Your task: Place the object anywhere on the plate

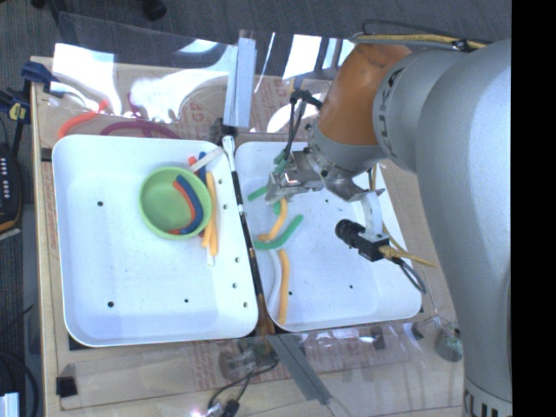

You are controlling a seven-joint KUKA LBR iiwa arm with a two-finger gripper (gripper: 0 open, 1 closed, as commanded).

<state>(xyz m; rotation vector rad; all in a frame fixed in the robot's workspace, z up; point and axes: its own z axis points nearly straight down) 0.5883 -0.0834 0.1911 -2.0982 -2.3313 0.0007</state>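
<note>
A green plate point(174, 201) sits in the left bin point(113, 276); a blue and a red curved strip lie in it. Orange sticks point(210, 220) lie along the plate's right side. My gripper point(281, 184) hangs low over the upper left part of the right bin point(347, 298). Small green pieces point(258, 194) lie right around its tip. Just below it are a curved orange strip point(279, 222), a green curved strip point(280, 236) and a long orange stick point(283, 278). The gripper's body hides what is directly under its tip.
The arm's orange band point(356, 94) and grey body cover the right bin's upper right. A black fitting with cables point(358, 238) hangs over the bin's middle. A ridge point(243, 233) divides the two bins. Clutter and red rings point(113, 124) lie behind the left bin.
</note>
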